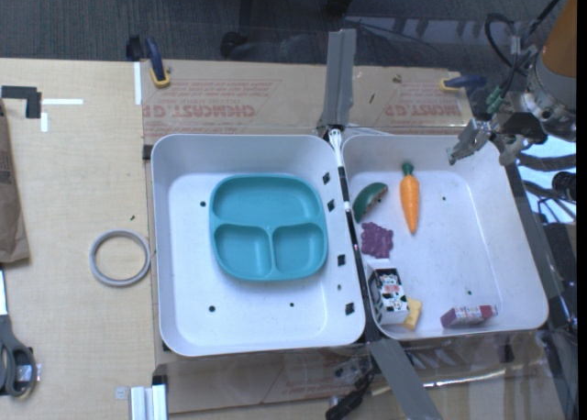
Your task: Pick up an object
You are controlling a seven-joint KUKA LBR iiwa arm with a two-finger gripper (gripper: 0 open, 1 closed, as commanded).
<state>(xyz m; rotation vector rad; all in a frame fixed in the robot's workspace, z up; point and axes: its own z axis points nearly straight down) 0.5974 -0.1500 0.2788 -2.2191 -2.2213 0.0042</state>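
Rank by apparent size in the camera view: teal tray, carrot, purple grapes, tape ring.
1. teal tray, clearly largest
2. tape ring
3. carrot, longer but thin
4. purple grapes
Carrot and grapes look close in area; that order is unsure.

Arm (pixel 561 51) cut off at right edge, scissors (pixel 16 368) cropped left

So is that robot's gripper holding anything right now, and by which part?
Nothing is held. The gripper hangs above the right white bin's far corner, apart from the orange toy carrot.
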